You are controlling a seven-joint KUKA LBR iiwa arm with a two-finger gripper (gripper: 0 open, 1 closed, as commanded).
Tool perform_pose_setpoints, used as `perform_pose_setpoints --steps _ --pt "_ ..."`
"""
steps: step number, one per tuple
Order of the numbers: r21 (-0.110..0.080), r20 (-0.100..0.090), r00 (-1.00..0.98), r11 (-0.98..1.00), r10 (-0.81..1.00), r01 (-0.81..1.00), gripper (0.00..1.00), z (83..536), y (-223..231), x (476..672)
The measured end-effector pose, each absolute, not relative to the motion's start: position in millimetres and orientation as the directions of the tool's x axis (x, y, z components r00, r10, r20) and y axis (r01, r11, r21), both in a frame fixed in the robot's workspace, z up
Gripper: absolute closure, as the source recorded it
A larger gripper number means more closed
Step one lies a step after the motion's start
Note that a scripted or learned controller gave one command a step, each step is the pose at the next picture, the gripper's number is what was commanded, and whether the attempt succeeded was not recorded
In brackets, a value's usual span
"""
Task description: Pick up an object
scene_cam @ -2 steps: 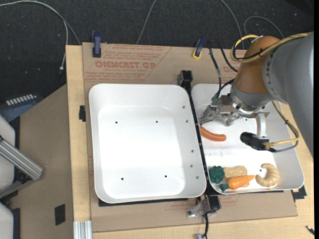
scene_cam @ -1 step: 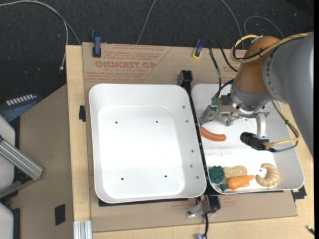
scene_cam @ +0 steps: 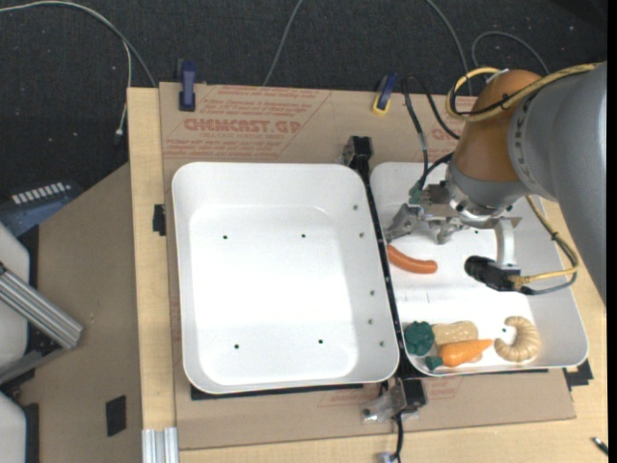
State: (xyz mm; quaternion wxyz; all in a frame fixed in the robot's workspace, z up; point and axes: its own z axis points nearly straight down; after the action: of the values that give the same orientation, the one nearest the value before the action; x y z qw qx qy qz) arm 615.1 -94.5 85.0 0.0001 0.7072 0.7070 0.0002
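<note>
Right white bin (scene_cam: pixel 569 307), hand (scene_cam: pixel 421 222) spread wide just above orange sausage (scene_cam: pixel 413 260)

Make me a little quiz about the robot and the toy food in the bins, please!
1. True or false: the hot dog lies in the right bin.
2. Which toy sits nearest the croissant? A) carrot B) hot dog C) green toy
3. Fill in: the gripper hangs above the ____ bin.

Key: 1 true. 2 A, the carrot. 3 right.
</note>
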Motion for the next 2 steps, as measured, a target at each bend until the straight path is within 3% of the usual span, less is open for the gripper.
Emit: perform_pose_setpoints --steps 2 --pt "0.0 0.0 0.0 0.0 1.0 1.0 0.0 85.0 -94.5 615.1"
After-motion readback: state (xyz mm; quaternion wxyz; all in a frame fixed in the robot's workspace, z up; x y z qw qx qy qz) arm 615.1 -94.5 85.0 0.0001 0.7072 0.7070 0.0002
